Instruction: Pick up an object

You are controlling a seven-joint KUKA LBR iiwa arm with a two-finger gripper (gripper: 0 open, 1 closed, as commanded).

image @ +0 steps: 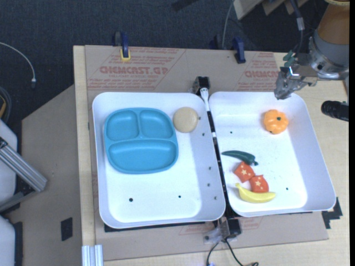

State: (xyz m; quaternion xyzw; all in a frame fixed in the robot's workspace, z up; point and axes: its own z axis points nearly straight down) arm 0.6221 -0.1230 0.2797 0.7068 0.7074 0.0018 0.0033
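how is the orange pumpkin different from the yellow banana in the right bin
The pumpkin is round and orange; the banana is long, curved and yellow. The pumpkin lies alone near the far side; the banana lies at the near side, touching a red piece. Both lie in the right bin.

a single fixed camera looks down at a slant from above the bench, far enough back to take in both white bins (157,218) side by side and the surrounding floor
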